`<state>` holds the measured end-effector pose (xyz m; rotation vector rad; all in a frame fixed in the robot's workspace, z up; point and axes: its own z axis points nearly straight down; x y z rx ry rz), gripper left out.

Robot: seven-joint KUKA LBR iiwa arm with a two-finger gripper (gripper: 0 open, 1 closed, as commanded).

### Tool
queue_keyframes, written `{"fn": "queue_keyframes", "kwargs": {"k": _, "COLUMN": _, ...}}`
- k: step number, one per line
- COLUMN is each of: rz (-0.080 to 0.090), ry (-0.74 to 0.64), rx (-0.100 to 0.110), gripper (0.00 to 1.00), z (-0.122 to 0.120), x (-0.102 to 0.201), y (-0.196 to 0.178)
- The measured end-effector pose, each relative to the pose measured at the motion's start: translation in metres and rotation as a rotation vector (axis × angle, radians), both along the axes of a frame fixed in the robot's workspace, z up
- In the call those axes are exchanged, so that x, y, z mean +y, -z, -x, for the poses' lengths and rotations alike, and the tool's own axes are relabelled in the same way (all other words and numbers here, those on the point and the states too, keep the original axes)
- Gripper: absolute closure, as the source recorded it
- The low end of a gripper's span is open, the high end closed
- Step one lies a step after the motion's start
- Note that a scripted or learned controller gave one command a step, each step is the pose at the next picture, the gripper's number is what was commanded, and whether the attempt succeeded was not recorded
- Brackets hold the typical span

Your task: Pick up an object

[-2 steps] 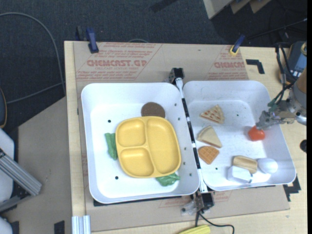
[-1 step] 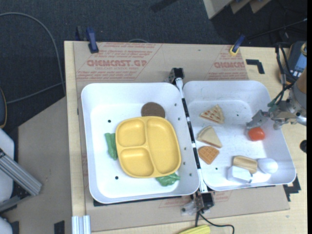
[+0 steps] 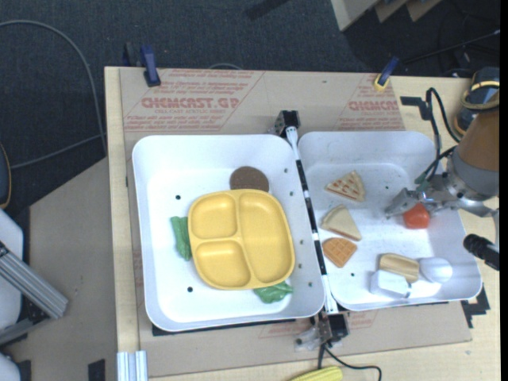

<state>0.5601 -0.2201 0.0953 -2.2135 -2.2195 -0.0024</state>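
Note:
My gripper (image 3: 414, 200) hangs over the right side of the right bin (image 3: 373, 151), reaching in from the right. Right under and against it lies a small red piece (image 3: 417, 217) on the bin floor; I cannot tell whether it is held. To its left lie a triangular waffle-patterned slice (image 3: 346, 187), a pale wedge (image 3: 341, 223) and a small orange waffle piece (image 3: 340, 252). Near the bin's front lie a tan bread piece (image 3: 399, 266), a white block (image 3: 387, 284) and a grey-white rounded piece (image 3: 436, 270).
The left bin (image 3: 159, 181) holds a yellow divided plate (image 3: 240, 239), a brown disc (image 3: 249, 178) behind it and green leaves (image 3: 181, 236) at its left and front (image 3: 274, 293). The arm's body (image 3: 480, 145) stands over the bench's right edge.

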Motion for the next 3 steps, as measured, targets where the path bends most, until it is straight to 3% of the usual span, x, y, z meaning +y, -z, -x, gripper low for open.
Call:
{"fn": "queue_keyframes", "kwargs": {"k": 1, "rz": 0.005, "ry": 0.001, "rx": -0.005, "gripper": 1.00, "z": -0.001, "x": -0.002, "y": -0.011}}
{"fn": "queue_keyframes", "kwargs": {"k": 2, "rz": 0.008, "ry": 0.001, "rx": -0.011, "gripper": 1.00, "z": -0.041, "x": 0.040, "y": 0.009}}
{"fn": "queue_keyframes", "kwargs": {"k": 3, "rz": 0.005, "ry": 0.001, "rx": -0.005, "gripper": 1.00, "z": -0.036, "x": 0.135, "y": -0.090}}
